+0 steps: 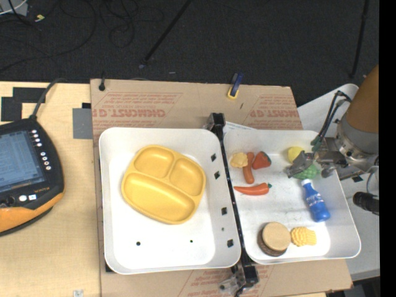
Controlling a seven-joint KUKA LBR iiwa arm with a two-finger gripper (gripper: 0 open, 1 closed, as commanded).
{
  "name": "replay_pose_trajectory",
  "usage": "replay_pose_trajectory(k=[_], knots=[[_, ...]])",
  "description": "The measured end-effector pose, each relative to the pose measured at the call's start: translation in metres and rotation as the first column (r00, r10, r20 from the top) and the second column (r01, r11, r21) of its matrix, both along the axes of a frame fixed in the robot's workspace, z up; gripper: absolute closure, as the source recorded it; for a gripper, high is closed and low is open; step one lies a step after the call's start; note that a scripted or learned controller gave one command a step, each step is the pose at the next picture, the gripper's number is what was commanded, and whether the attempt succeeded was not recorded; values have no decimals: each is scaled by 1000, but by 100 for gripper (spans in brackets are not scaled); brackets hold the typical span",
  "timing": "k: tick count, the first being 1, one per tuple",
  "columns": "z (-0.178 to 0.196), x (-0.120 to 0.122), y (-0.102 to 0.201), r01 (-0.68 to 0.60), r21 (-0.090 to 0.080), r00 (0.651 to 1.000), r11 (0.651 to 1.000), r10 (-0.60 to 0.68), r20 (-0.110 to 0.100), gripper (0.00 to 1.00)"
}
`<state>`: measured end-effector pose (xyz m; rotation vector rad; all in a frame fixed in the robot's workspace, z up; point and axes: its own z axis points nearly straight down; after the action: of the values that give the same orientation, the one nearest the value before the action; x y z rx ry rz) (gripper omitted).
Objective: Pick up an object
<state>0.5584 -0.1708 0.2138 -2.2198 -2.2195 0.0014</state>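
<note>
My gripper (311, 166) hangs over the upper right part of the right bin (346, 243). It sits directly above a small green object (308, 173), which is partly hidden under it. Just up and left of the gripper is a yellow lemon (294, 153). A blue bottle (316, 200) lies just below the gripper, pointing toward the bin's front. I cannot see whether anything is held.
The right bin also holds a red chili (252, 189), a sausage (248, 175), a strawberry (262, 160), a yellow piece (239, 160), a round brown cookie (274, 238) and a corn piece (303, 236). The left bin (117, 240) holds a yellow divided plate (163, 183). A tablet pendant (25, 172) lies far left.
</note>
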Motion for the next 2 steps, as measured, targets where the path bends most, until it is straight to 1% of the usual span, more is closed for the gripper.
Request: replay_pose_trajectory(k=[1, 2], knots=[[10, 0, -1, 1, 1, 1000, 1000, -1, 0, 100], [13, -15, 91, -6, 3, 1000, 1000, 6, -2, 100]])
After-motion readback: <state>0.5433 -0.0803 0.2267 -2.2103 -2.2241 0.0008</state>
